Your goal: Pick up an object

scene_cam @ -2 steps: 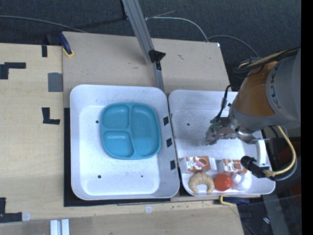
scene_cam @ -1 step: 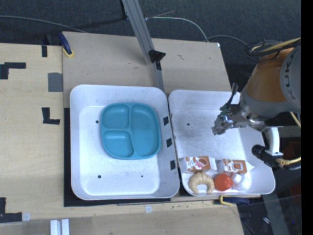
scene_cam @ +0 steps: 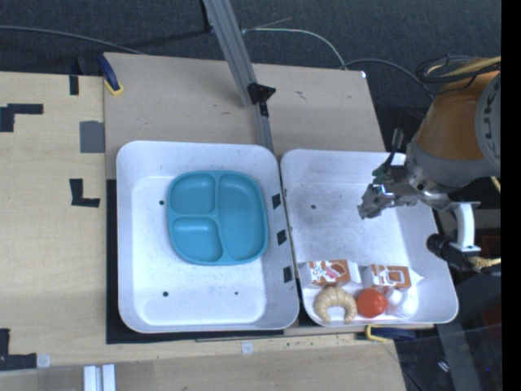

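Croissant (scene_cam: 335, 303) sits at the right bin's (scene_cam: 342, 177) near edge, down-left of my gripper (scene_cam: 369, 208); whether its claw is apart, I cannot tell.

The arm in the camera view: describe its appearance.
A bulky grey KUKA arm with a broad orange band above the wrist. Its end effector is small, dark grey metal. Thin cables loop over the orange section near the view's top right.

1. Two white bins: left bin (scene_cam: 138, 243), right bin (scene_cam: 342, 177).
2. One blue divided plate (scene_cam: 218, 217).
3. Two snack packets: (scene_cam: 328, 273), (scene_cam: 391, 277).
4. One croissant (scene_cam: 335, 303).
5. One tomato (scene_cam: 371, 302).
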Robot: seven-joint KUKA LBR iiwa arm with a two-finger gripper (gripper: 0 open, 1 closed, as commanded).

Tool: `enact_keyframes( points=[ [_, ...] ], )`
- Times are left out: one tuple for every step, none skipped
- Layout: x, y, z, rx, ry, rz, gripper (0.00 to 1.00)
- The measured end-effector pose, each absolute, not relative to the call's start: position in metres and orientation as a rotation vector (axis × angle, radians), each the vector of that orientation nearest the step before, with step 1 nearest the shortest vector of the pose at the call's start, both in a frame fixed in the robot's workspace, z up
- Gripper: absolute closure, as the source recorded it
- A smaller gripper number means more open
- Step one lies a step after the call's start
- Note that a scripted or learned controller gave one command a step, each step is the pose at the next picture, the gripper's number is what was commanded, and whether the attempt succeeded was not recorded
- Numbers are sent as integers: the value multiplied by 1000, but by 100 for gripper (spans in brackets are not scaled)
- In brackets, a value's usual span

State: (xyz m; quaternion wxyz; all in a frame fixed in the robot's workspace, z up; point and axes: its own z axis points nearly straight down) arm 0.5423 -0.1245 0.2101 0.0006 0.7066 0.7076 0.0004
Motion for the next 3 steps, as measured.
enact_keyframes(
  points=[
    [561,-73,219,2215,2230,2,100],
    [574,-15,211,2215,2231,-1,100],
    [584,39,203,2215,2232,-1,100]
  ],
)
